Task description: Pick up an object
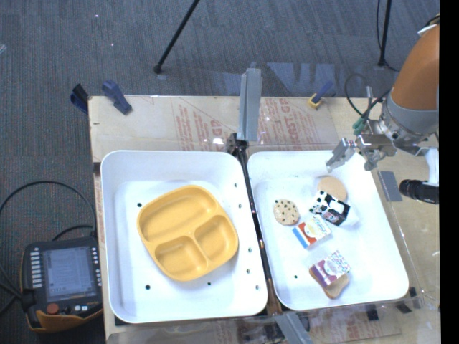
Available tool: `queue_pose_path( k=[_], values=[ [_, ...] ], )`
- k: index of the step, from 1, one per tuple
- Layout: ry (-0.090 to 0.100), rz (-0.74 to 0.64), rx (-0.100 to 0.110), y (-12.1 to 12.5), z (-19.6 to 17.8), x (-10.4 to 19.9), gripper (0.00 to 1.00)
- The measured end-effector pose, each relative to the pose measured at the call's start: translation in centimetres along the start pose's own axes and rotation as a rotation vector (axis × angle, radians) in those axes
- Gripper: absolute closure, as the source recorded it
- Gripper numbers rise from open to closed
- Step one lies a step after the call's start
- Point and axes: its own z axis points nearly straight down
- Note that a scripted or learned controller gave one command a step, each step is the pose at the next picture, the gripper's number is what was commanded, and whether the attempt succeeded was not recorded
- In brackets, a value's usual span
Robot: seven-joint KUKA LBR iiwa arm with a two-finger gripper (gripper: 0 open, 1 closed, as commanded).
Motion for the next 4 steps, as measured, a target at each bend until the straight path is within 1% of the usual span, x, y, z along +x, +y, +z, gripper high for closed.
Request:
queue_pose_path(
  k=[1, 2, 3, 4],
  values=[
    [-0.005, -0.047, -0.023, -2.8, 11.5, -3.0, 0.0],
    [0.0, -0.027, -0.003, -3.4, 14.0, -0.3, 0.0],
    [0.001, 0.087, 0.0, -6.0, 14.2, 4.0, 0.0],
    [0.003, 0.092, 0.004, -6.0, 13.4, 3.9, 1.0]
  ],
)
